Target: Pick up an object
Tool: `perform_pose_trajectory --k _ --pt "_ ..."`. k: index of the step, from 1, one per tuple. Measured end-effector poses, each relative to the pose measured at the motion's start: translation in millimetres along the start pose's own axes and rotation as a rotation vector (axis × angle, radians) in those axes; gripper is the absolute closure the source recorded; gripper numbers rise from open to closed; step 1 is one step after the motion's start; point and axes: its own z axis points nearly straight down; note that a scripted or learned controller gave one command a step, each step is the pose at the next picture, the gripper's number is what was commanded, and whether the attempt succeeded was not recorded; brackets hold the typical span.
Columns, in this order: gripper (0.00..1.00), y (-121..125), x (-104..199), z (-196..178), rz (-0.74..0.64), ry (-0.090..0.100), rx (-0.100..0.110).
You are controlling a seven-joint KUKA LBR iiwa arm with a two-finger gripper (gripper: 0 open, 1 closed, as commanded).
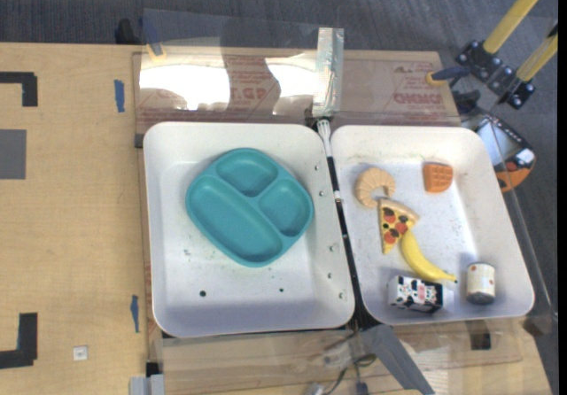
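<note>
Lying flat on the bench, a brown cardboard sheet carries black corner marks and bits of blue tape at the far left. Next comes the left bin, which holds a teal divided plate near its middle, a little toward the back. The right bin touches it along the centre seam and holds all the small objects. A croissant sits nearest the seam, with a pizza slice just in front of it. A banana touches the slice's tip and curves toward the right. A black-and-white carton lies at the front edge, just beside the banana. An orange block rests apart near the back. A small white cylinder stands in the front right corner. A grey and orange part of the arm sits just past the bin's right rim. Whether the gripper is wide or narrow cannot be told.
</note>
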Motion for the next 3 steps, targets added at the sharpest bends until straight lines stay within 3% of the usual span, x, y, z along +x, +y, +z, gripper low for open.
perform_pose_trajectory --k 3 --pt "1.00 0.7 0.0 -4.4 -1.101 -0.005 -0.002"
